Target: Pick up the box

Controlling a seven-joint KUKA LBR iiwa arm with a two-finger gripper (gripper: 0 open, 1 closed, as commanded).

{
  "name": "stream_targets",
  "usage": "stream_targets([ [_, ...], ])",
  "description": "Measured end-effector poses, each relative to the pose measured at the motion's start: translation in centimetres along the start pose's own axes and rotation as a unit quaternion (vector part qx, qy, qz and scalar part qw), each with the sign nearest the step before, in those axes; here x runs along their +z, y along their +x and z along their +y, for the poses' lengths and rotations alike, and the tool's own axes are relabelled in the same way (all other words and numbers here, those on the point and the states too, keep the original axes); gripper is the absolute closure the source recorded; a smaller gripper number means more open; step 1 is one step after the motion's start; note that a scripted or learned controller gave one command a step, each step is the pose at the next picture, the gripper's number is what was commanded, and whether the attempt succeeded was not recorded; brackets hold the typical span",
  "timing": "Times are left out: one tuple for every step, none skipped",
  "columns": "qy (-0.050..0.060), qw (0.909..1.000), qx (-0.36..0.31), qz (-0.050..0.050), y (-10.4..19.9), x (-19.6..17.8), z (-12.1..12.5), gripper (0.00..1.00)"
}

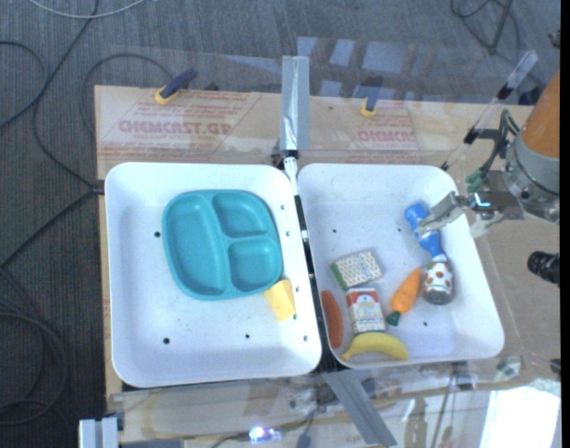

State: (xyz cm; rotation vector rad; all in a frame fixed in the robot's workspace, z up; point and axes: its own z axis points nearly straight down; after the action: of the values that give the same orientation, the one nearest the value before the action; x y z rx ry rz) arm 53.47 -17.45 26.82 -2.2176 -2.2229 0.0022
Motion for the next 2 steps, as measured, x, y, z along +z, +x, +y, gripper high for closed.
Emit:
stream_targets([
  [0.001,0.9991,0.041,0.001,4.9,9.6,-3.6,0.00],
  [-0.007,0.9925,0.122,0.001,7.0,16.8,0.3,0.00],
])
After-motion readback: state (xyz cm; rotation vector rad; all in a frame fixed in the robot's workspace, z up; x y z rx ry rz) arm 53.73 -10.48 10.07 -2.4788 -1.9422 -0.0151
